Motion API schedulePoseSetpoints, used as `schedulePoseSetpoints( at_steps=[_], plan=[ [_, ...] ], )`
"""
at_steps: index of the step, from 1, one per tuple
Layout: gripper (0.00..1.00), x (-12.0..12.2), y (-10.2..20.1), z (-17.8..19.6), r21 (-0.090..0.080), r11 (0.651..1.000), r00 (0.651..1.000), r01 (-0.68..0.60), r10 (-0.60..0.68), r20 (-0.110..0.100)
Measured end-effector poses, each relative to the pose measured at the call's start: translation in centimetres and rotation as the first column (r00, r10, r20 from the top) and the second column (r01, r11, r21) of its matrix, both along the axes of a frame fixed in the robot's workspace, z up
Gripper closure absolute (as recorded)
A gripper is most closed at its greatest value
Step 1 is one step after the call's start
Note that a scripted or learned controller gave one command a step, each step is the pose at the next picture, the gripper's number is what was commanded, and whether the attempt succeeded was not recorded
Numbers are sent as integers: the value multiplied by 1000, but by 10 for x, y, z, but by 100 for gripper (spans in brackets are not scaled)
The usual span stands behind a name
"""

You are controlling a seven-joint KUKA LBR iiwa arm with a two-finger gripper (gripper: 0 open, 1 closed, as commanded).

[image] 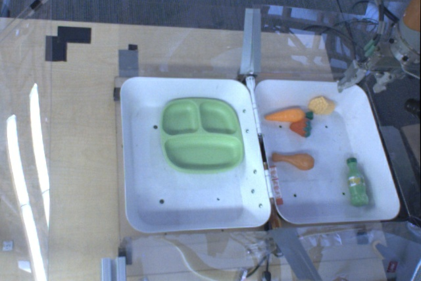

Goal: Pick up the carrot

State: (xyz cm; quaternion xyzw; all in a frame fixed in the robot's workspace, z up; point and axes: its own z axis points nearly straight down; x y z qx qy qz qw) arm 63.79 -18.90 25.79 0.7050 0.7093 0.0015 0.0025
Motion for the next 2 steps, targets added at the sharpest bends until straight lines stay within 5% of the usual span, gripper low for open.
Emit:
schedulePoseSetpoints(
  at_steps=[1, 2],
  plan=[
    [0, 19, 35, -140, -6, 987, 987, -163, 163, 14],
    [0, 36, 45, -150, -20, 908, 908, -418, 418, 2]
  ],
)
